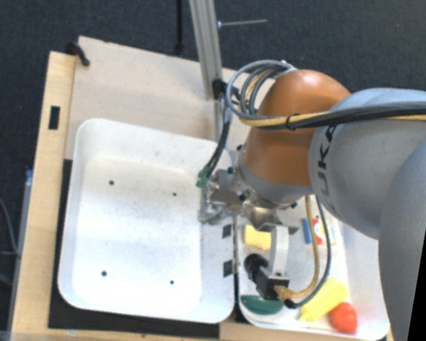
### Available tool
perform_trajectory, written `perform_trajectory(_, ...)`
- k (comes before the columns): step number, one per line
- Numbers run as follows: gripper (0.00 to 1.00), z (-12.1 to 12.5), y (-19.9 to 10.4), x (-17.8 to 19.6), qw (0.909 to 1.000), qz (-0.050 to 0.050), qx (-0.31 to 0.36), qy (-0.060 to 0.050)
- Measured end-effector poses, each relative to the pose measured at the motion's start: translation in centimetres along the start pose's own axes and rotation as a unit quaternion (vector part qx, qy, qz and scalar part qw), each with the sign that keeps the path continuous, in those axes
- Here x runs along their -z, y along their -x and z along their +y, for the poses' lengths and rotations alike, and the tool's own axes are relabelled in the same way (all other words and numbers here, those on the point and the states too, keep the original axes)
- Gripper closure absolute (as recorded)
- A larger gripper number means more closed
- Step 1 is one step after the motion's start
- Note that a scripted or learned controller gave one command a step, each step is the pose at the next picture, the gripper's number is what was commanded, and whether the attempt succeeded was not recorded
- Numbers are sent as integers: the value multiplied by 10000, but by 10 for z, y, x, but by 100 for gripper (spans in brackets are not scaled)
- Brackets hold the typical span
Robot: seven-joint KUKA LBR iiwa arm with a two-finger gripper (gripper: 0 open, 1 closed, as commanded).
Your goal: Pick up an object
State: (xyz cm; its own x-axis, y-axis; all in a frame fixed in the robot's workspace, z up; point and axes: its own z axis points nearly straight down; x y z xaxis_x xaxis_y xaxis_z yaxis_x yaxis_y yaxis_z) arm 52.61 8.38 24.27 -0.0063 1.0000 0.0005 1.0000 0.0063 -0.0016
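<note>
You cannot tell whether the jaws are open or closed, so judge the yellow banana-shaped toy (327, 298), by the front rim of the right bin (307, 328), as light and slippery, best taken across its middle.

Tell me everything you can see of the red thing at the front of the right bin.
The red thing is small, rounded and orange-red, smooth and evenly coloured like a plastic toy fruit, though its material is not certain. No stem or markings can be made out. It lies uncovered on the floor of the right bin, close to the front rim near the corner. Its left side meets or overlaps the lower end of a slanting yellow thing.
</note>
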Motion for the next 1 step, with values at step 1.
perform_trajectory(1,0,1,2,1,10000,4,-42,18)
